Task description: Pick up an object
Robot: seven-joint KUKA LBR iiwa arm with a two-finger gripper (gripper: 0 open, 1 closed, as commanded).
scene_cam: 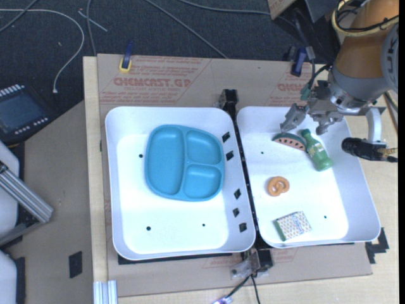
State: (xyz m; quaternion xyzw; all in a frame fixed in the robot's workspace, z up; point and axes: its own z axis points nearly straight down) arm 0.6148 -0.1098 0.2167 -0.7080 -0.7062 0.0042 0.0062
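While the gripper [308, 120] hangs with fingers spread over the right bin [354, 189], a green bottle [316, 150] lies just below it beside a watermelon slice [291, 140], apart from the pretzel [277, 186] and packet [293, 225]

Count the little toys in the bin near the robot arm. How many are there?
4: a watermelon slice and green bottle at the back under the gripper, a pretzel in the middle, a patterned packet in front. The gripper might hide more.
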